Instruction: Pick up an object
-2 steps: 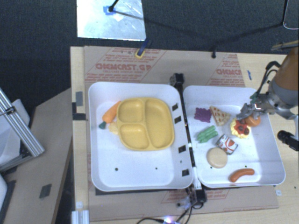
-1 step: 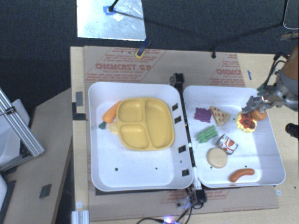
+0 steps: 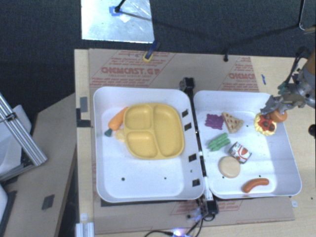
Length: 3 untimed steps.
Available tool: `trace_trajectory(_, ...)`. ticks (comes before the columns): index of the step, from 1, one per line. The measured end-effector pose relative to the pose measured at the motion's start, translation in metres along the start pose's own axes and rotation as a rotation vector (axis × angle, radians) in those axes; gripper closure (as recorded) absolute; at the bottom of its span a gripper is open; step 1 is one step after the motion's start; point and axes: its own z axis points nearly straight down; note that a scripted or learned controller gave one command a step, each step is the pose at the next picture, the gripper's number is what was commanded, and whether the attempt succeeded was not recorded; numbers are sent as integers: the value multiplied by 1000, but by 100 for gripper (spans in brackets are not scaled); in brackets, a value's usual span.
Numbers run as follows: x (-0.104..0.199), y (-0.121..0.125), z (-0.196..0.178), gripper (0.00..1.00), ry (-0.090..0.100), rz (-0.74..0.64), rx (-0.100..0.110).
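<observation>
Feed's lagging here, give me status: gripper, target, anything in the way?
Gripper low at right bin's far right edge, fingers unreadable. Right over red-yellow toy food; no grasp confirmed. Pizza slice nearest neighbour, apart; nothing in the way.

- Red and yellow toy food (image 3: 266, 124) lies near the far right corner of the right bin (image 3: 289, 147), just under the gripper (image 3: 272, 107).

Glossy yellow plastic plate (image 3: 150, 131), smooth white plastic bins (image 3: 148, 189) (slightly shiny), matt brown cardboard (image 3: 133, 68), reflective foil sheet (image 3: 118, 14)
</observation>
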Motion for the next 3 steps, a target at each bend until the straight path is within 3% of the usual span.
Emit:
trace_trajectory(1,52,21,0,100,2,-4,1)
trace_trajectory(3,167,30,7,100,4,-4,5)
